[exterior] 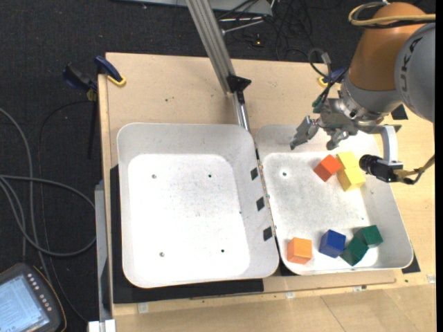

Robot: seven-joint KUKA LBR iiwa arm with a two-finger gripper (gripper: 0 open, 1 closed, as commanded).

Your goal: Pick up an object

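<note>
- Orange block (327, 167) is the likeliest thing to pick: it lies in the right bin (387, 206), toward the far side, touching or just beside a yellow block (350, 171) on its right.
- The gripper (318, 135) hangs over the far rim of that bin, just up and left of the orange block. Its two fingers are spread apart with nothing between them.
- Handling, as a judgement: the block looks like a small, stiff cube, probably wood or plastic, light and not fragile. Its flat faces should give the fingers good purchase, though smooth paint could be a little slippery.
- Where to take hold: across two opposite flat sides, with the fingers coming straight down. The side facing the yellow block is crowded, so the free pair of faces looks the safer choice.
- It sits turned at an angle to the bin, so the wrist would likely need to rotate to meet its faces squarely.
- Other blocks lie along the near edge of the same bin, well apart from the gripper: a second orange cube (299, 250), a blue cube (332, 243) and two green cubes (363, 244) close together.
- The left bin (131, 185) sits beside it.
</note>
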